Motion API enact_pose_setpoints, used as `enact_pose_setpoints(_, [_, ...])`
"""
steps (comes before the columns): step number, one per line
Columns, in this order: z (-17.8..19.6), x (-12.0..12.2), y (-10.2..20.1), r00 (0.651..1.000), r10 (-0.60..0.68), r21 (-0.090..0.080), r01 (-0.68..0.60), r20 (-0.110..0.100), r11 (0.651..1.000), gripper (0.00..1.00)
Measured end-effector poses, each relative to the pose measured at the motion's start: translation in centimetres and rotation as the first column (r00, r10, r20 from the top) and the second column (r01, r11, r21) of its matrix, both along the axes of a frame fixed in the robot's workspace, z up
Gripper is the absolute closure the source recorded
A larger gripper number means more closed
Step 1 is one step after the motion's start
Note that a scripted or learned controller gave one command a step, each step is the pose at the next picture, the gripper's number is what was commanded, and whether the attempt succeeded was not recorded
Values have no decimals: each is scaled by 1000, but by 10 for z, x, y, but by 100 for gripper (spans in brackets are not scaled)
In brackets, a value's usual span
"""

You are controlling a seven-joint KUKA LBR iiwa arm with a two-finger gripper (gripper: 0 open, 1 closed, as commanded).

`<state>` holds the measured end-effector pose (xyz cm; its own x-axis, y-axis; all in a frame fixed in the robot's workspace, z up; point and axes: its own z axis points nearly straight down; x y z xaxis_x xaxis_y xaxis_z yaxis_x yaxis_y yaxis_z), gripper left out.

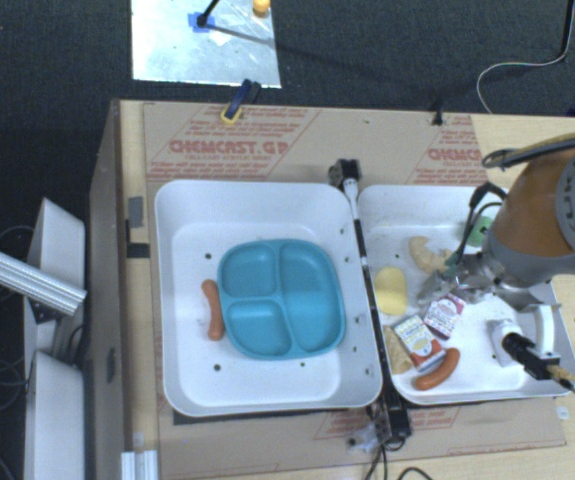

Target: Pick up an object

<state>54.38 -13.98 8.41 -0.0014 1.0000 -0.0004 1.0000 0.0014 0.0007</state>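
Low in the right bin, a sausage lies by the front rim, packets just above it. The gripper hangs over those packets, mid-right of frame; its state cannot be told. The arm bends in from the right edge. Left, a blue tray fills the other bin.

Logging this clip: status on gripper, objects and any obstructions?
Gripper low in right bin, over the red-white packet. Nothing seen held. Yellow piece, second packet, sausage crowd close.
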Motion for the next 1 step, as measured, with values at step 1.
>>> enact_pose_setpoints(1, [11,1,0,1000,2,0,-2,2,1000,100])
